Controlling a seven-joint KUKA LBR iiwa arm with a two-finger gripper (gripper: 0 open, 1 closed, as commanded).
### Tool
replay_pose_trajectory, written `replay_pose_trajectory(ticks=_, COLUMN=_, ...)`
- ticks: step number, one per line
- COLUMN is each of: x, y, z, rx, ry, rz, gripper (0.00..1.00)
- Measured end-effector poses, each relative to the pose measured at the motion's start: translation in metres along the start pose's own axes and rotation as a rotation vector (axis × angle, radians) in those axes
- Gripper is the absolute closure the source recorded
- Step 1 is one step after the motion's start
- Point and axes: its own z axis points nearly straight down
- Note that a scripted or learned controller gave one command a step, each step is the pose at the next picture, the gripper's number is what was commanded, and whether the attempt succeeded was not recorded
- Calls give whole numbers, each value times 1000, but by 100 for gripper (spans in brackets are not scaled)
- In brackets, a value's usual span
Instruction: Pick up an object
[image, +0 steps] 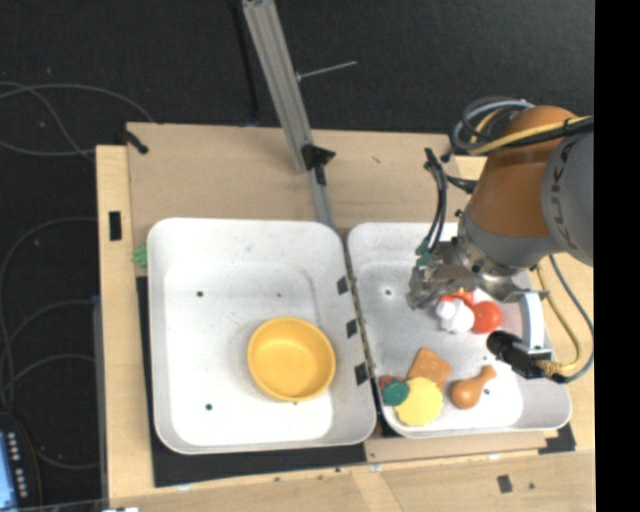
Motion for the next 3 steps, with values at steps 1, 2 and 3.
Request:
replay_pose_trajectory(ticks=1, x=57, y=17, z=6, rx=1, ry=0, rz=0, gripper=100)
replay_pose_trajectory(ticks=2, x=105, y=33, z=-10, rx=2, ry=-1, rz=4, gripper=100)
replay_pose_trajectory(ticks=3, x=150, y=52, z=-1, rx=1, ry=-3, rz=3, gripper=100)
